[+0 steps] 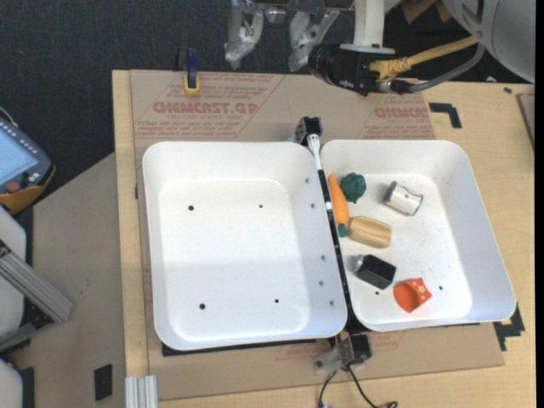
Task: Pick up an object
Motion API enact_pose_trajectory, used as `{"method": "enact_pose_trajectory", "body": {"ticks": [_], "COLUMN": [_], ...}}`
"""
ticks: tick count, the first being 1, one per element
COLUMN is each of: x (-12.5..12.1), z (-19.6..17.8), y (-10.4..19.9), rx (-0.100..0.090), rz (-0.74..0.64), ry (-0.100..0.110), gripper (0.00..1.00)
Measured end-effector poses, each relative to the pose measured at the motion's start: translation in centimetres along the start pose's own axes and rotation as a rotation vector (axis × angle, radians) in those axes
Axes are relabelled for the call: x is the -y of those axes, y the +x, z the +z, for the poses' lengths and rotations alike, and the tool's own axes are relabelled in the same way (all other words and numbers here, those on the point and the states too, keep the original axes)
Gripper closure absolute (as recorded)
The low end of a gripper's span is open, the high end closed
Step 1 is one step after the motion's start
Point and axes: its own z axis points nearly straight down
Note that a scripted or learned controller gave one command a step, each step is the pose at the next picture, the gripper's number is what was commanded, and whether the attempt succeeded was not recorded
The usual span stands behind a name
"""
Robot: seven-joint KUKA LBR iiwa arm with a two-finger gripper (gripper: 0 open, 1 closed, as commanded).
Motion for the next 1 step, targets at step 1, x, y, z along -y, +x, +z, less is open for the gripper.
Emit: {"method": "enact_pose_trajectory", "body": {"ticks": [1], "x": [-0.01], "z": [-1.1], "y": [0.1], "rx": [-0.001], "rz": [-0.002], "ry": [-0.004], "gripper": [1.0]}}
